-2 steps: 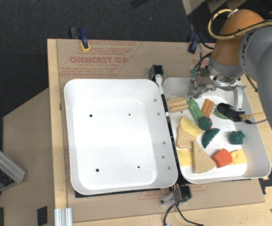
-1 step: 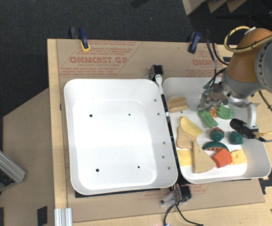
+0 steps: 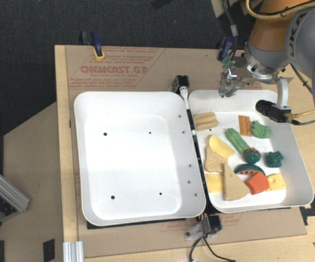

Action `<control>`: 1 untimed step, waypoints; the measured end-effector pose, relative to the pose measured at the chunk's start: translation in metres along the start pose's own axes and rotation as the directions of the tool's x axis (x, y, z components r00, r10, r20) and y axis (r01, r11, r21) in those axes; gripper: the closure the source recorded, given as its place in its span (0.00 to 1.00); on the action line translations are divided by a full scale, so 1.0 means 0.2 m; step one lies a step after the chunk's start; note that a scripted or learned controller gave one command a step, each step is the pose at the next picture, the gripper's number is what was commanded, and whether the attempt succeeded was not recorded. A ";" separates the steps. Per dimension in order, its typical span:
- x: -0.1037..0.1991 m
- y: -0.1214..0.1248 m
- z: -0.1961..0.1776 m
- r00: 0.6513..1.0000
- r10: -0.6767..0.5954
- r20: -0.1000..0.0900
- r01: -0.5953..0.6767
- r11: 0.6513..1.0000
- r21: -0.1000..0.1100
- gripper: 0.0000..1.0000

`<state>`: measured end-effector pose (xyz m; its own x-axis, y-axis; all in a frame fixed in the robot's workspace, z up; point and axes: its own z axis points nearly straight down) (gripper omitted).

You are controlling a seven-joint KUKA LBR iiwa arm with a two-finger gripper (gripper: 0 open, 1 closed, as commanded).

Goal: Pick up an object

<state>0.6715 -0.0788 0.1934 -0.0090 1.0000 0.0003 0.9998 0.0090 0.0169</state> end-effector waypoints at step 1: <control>0.53 -0.02 0.04 1.000 -0.001 -0.004 0.001 1.000 0.017 1.00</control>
<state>0.6664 0.0268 0.1852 -0.0101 0.9999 0.0041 0.9999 0.0101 -0.0003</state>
